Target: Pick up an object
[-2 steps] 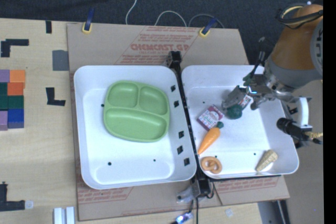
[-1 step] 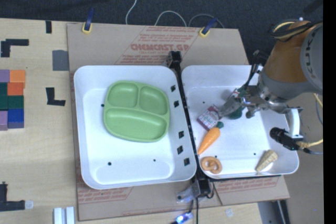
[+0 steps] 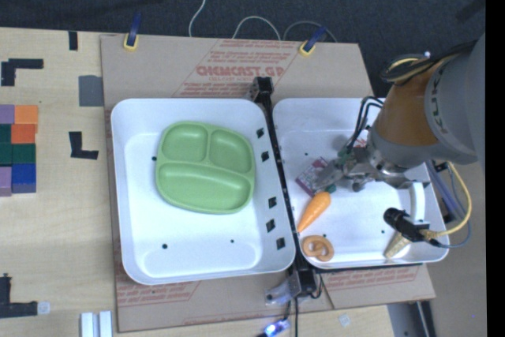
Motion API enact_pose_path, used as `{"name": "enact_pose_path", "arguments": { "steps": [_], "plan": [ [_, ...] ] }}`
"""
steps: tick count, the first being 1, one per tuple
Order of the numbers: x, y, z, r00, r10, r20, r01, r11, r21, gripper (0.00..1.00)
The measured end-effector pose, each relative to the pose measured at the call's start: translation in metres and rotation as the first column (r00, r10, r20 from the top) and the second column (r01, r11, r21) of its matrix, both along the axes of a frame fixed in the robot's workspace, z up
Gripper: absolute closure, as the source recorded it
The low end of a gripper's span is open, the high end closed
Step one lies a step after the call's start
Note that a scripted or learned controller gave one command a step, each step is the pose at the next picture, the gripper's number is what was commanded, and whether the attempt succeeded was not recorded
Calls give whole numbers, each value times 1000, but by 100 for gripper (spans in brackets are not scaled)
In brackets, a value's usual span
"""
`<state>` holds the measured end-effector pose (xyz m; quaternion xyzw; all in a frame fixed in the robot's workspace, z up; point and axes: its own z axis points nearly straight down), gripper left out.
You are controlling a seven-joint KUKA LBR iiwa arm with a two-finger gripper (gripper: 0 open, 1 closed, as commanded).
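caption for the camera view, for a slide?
KUKA arm's gripper low in the right bin near a carrot and pretzel; green plate left.

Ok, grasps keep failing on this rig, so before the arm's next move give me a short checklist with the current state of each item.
1. Gripper low in the right bin: ok.
2. Target near the gripper: ok, purple object sits just beside it.
3. Anything between the fingers: cannot tell, wrist hides them.
4. Carrot clear of the target: not ok, it lies right against the purple object.
5. Pretzel out of the way: ok, near the front rim.
6. Green plate out of the way: ok, in the left bin.
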<state>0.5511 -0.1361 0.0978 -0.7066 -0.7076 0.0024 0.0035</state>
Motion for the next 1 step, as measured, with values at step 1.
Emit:
{"name": "enact_pose_path", "arguments": {
  "steps": [1],
  "plan": [
    [1,1,12,1000,2,1,-2,1000,2,100]
  ]
}}
